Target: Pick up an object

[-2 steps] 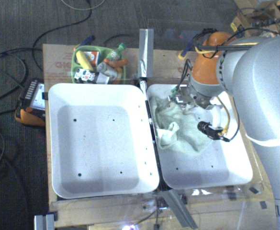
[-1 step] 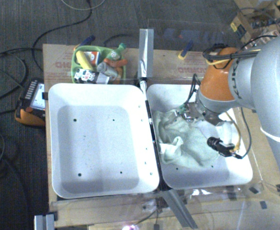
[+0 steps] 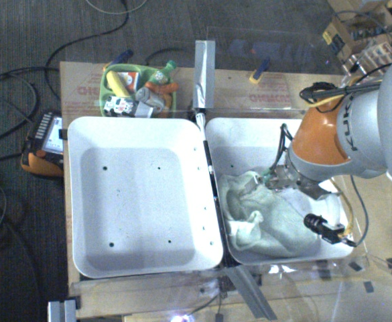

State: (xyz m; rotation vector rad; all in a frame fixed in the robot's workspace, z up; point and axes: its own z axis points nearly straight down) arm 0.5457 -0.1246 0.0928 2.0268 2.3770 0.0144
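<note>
**Arm low over cloth in right bin**

Crumpled pale cloth fills the near half of the right bin. Hand sits at the cloth's far edge, touching it; cannot tell its grip state. Left bin lies beside the right bin. Green basket of small items sits beyond the left bin on the worktop.

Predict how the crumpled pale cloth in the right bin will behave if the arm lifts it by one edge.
The cloth lies in soft folds, so it will probably droop and hang rather than keep its shape. It looks thin, so likely light. Bunched against the right bin wall, it may drag and unfold as it rises.
</note>
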